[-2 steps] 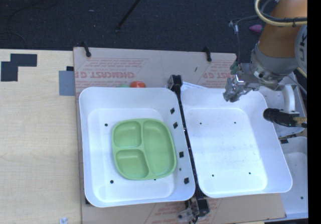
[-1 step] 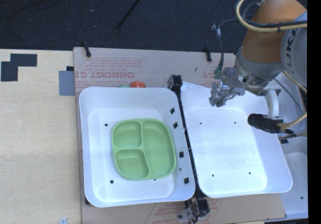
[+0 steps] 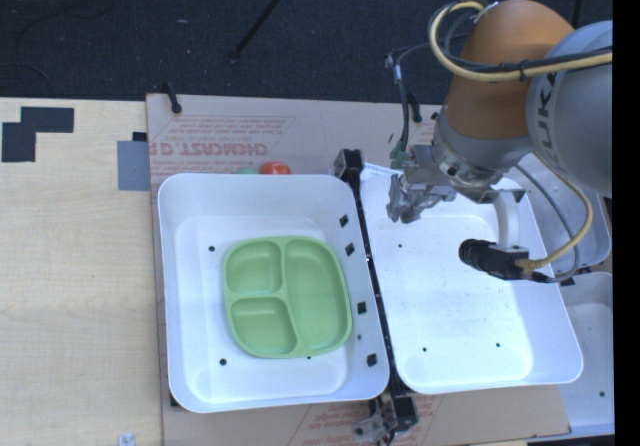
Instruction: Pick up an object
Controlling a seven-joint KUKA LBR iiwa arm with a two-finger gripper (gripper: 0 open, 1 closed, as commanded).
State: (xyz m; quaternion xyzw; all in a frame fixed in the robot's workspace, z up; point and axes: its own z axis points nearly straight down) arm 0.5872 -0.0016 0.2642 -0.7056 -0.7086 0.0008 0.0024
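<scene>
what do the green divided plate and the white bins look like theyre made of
Green divided plate: likely molded plastic, matte to slightly satin; uniform pale green colour, rounded corners and soft ridges between its three compartments. White bins: probably thin formed plastic, smooth with a faint sheen; rounded rims, shallow sloped walls. The sheet under them looks like brown cardboard with printed red lettering.

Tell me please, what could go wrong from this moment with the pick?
1. The gripper hangs over the right bin, while the green plate lies in the left bin, so a descent here may grab nothing.
2. The plate lies flat and wide, likely hard to pinch.
</scene>
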